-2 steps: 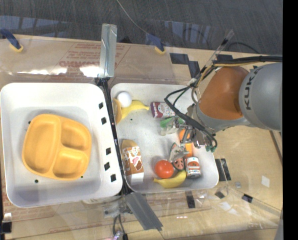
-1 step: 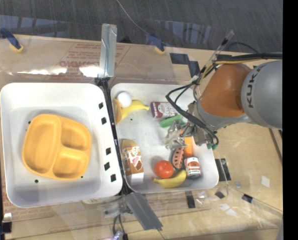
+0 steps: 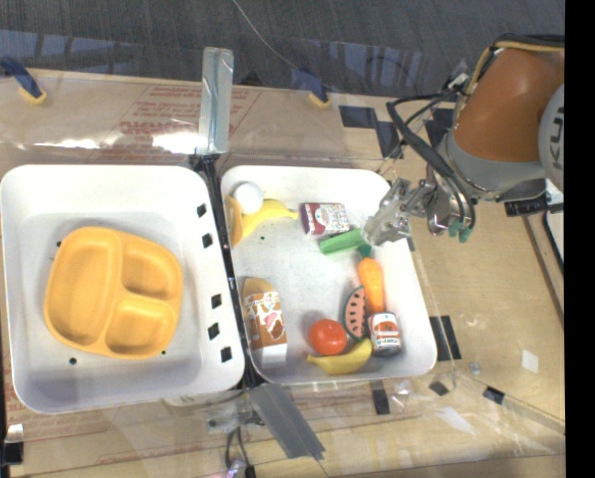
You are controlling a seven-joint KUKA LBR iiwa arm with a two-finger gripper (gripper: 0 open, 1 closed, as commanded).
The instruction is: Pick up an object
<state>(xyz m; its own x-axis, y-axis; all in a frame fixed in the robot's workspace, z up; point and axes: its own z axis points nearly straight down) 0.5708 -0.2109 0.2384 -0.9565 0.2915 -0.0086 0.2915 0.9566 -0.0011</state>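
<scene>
Gripper over right bin, near its 2 o'clock rim; can't tell how the jaws stand. Green cucumber just at its 8 o'clock, carrot at 6. Yellow tray in left bin.

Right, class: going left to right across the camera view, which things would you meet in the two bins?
Yellow divided tray → bread packet → maroon carton → carrot → small can → gripper at the right bin's far right corner.
</scene>
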